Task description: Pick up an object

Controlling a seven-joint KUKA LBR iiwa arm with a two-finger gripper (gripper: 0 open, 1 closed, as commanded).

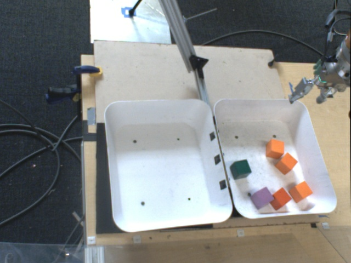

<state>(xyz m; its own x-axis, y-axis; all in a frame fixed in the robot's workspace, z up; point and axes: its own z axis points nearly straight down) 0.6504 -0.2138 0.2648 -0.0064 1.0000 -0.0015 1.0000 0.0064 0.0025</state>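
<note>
1. Looking down on the bench, we see the gripper (310, 90) at the far right, above the far right corner of the right bin (315, 141).
2. We see its two fingers spread apart with nothing between them.
3. We count six blocks in the right bin: an orange cube (275, 148), a second orange cube (286, 163), a green cube (240, 169), a purple cube (261, 197), a red-orange cube (281, 198) and an orange cube near the rim (300, 191).
4. The purple and red-orange cubes touch.
5. The left bin (115, 163) sits alongside.
</note>
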